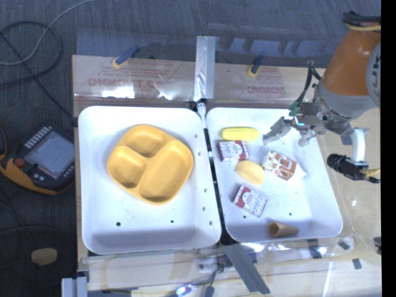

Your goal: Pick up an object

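Hovering over the right bin (322,172) near its upper right corner, tool (291,130) spread wide, fingers splayed apart, nothing between them. Below and left of it: yellow oblong piece (240,133) by the bin's top wall, three red-and-white packets (232,150) (281,164) (250,200), pale yellow lump (250,172) in the middle, brown cone (283,230) near the bottom wall. Over in the left bin (99,228), yellow three-part dish (150,163).
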{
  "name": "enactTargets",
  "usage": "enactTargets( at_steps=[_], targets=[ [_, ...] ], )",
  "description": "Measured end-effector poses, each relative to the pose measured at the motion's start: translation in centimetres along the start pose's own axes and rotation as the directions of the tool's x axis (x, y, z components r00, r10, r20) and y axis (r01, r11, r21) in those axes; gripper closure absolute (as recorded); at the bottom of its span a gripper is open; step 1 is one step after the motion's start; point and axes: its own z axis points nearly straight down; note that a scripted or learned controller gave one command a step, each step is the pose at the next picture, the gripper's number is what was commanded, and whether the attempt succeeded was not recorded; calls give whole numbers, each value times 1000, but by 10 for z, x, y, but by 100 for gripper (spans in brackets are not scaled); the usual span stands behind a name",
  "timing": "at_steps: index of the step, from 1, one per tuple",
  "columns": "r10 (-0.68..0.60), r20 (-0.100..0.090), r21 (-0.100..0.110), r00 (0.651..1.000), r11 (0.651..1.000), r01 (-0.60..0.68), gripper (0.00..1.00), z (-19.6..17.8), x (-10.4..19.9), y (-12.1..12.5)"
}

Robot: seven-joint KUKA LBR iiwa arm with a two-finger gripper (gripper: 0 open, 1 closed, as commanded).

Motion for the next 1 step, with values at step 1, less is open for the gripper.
enactTargets(
  at_steps=[1],
  targets=[
    [102,0,-1,995,995,-102,0,119,-65,-2]
  ],
)
